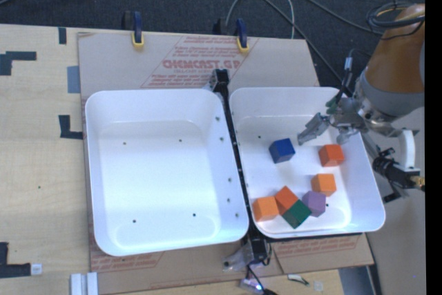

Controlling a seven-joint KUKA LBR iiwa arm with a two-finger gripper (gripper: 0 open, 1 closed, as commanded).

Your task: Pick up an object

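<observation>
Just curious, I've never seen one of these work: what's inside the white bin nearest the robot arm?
The right bin holds small blocks: a blue cube, orange cubes, a red-orange one, a green one and a purple one. The gripper covers some floor.

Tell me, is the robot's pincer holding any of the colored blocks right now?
No. The pincer hangs open above the right bin with nothing between its fingers; the blue block and an orange block lie nearby.

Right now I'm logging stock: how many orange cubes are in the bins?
4, all in the right bin: one by the pincer, one below it, two near the front.
</observation>
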